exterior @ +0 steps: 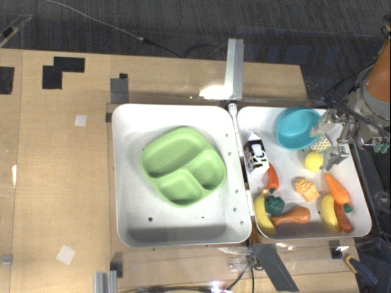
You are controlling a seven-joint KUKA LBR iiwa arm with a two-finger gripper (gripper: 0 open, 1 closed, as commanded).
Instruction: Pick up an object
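My gripper (332,140) hangs over the upper right part of the right bin (364,224), reaching in from the right edge. Its two metal fingers (336,156) stand apart, open. A small pale chequered piece (319,143) lies just left of the gap between them, and I cannot tell if they touch it. A blue bowl (295,127) sits to the gripper's left. A yellow lemon (313,161) lies just below and left of the gripper. An orange carrot (337,188) lies below the lower finger.
The right bin also holds an orange ridged block (306,189), two bananas (328,212), a brown drumstick (294,215), a green piece (274,205), a red pepper (272,178) and a black-and-white box (256,154). A green divided plate (182,165) lies in the left bin (131,224).
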